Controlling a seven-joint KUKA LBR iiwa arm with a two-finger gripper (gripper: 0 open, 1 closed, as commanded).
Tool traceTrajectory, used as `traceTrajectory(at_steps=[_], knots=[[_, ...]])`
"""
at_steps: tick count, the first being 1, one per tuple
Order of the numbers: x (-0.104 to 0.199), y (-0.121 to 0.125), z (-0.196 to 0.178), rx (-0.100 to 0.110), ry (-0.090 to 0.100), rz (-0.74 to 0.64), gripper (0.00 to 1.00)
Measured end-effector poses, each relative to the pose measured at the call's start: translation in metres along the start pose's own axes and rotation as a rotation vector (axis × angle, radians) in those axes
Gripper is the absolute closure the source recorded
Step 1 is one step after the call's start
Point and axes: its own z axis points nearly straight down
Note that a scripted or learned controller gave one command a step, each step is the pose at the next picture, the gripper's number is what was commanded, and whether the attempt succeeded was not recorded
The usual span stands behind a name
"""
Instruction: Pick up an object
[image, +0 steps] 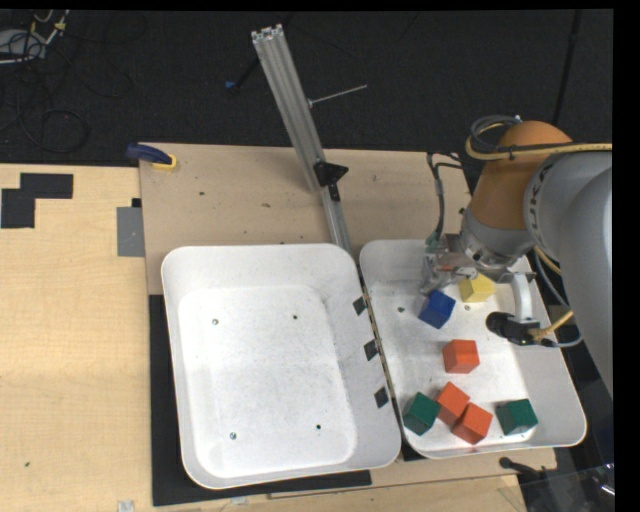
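In the right bin, my gripper hangs over the far part, just above a tilted blue cube. The cube's top edge meets the gripper's tip, but whether it is gripped is too small to make out. A yellow cube lies right beside the gripper, partly under the wrist. Nearer the front are a red cube, two more red cubes touching each other, and two green cubes.
The left bin sits beside the right one, with black clips along the shared edge. A slanted aluminium rail rises behind the bins. The arm's grey body and its cables cover the right bin's far right side.
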Motion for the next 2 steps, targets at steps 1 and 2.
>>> traceTrajectory(at_steps=[1, 2], knots=[[0.008, -0.004, -0.053, -0.006, 0.000, -0.001, 1.00], [0.001, -0.004, -0.100, -0.005, -0.001, 0.004, 1.00]])
